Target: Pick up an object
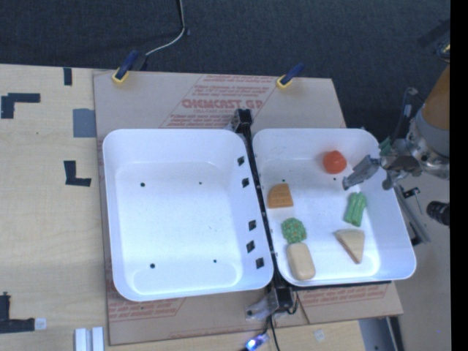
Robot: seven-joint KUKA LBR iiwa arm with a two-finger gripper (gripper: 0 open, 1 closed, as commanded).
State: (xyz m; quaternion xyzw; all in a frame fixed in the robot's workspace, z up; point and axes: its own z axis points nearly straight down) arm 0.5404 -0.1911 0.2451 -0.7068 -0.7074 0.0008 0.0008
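Camera view has the gripper [374, 172] hovering with fingers spread, seemingly empty, above the right bin [330, 275], so drop straight down and centre on the green piece [355, 208] just below.

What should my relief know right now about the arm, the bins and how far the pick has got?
Gripper: above the right bin's right side, between the red ball and the green piece; nothing seen between its fingers.
Right bin also holds the orange block, green broccoli-like piece, beige oblong and tan wedge, all lying apart.
Done: arm reached in over the bin.
Left: grasp and lift any one object.
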